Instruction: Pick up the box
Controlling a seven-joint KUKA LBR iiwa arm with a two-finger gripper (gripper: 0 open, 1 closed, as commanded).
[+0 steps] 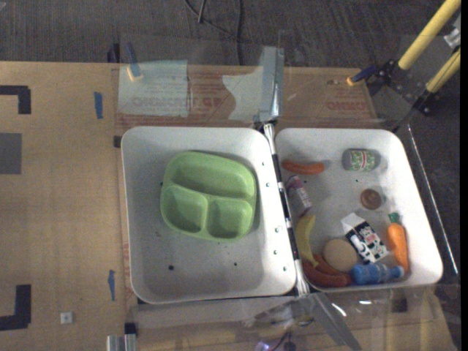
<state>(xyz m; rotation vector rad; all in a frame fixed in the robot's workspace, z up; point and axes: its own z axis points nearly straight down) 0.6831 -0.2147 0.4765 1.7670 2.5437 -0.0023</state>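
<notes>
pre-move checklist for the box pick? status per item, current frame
1. Box located: ok. The box, white with black print, lies in the right bin, toward its near right part.
2. Box free on top: ok, nothing rests on it.
3. Side clearance: not ok. The carrot sits close on its right, the round bun on its left, the blue bottle just below.
4. Box pose: ok, lying flat, turned at an angle to the bin walls.
5. Left bin irrelevant to the pick: ok, it holds the green tray.
</notes>
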